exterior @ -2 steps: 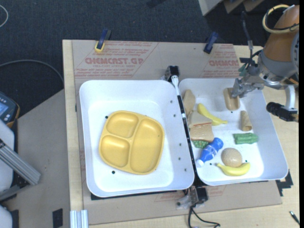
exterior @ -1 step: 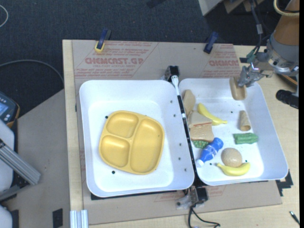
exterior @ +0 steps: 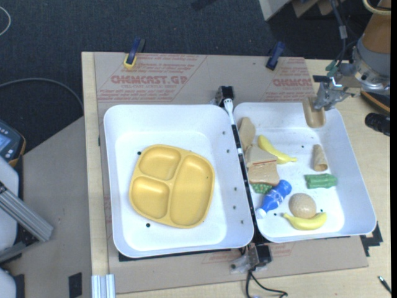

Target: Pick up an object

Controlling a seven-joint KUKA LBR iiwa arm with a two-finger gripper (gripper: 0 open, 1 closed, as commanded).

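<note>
My gripper (exterior: 322, 102) is hanging over the right bin's (exterior: 353, 172) far right corner, gripping a tan cylinder (exterior: 314, 115) at its fingertips.

I am seeing the cylinder hanging upright, pale brown and stubby, just above the bin's far rim. Nearer lie a cone-shaped roll (exterior: 319, 158), green piece (exterior: 321, 180), two bananas (exterior: 276, 149), sandwich (exterior: 262, 164), blue bottle (exterior: 275, 197) and egg-like ball (exterior: 302, 205). The left bin (exterior: 118, 135) is holding a yellow divided plate (exterior: 172, 184).

Dark blue-grey carpet (exterior: 93, 17) surrounds the bench at 12 and 9 o'clock; a thin cable (exterior: 43, 82) crosses it at 9, aluminium framing (exterior: 25, 213) at 8.
</note>
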